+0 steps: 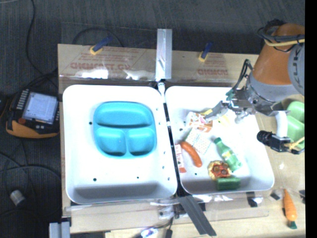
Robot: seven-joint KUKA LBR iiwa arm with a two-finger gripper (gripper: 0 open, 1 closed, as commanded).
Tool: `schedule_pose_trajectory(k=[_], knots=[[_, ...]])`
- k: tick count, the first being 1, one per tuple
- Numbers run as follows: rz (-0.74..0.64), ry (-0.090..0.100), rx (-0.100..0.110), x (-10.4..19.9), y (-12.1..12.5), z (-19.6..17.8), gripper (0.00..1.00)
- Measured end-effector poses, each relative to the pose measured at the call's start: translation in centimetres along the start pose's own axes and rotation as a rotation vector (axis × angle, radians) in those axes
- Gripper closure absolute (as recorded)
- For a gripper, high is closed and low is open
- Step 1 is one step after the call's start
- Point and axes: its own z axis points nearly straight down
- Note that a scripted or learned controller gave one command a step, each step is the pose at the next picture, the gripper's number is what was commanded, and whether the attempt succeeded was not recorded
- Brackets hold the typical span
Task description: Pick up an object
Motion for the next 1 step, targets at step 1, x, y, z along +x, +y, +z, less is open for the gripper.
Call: schedule_pose_trajectory(k=[1], knots=[[0.074,-0.005,-0.02,-4.36,-0.94,11.33,0.0]])
